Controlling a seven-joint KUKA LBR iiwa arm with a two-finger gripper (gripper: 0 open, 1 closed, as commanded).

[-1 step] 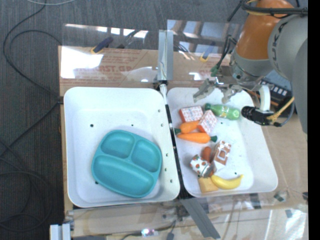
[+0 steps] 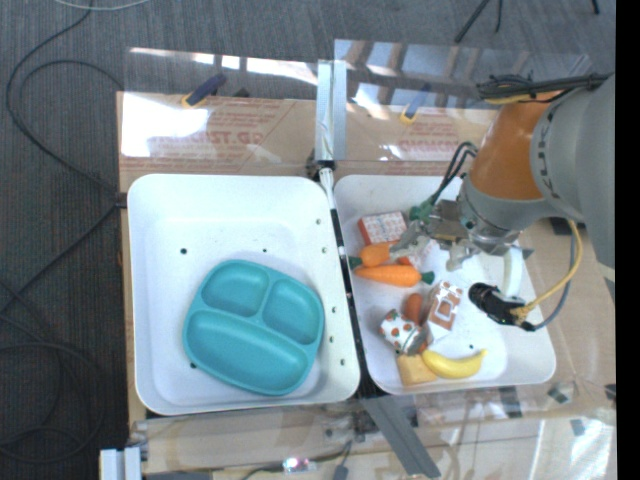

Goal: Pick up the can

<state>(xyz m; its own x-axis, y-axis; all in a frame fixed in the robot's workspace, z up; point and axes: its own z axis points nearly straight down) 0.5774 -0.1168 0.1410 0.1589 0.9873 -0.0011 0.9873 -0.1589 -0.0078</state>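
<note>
Nearest the camera, a banana lies at the right bin's front edge, with the can on its side just left of it. The jaws hover over the carrots farther back; whether released or clenched cannot be told. A teal divided plate occupies the left bin.

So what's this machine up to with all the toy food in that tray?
A grey and orange robot arm reaches in from the right, its tool low over the right bin. It is meant to pick up a can, which lies near the bin's front beside a banana and a small carton. The tool sits farther back, by the carrots, and is not on the can. The left bin holds a teal divided plate.
</note>
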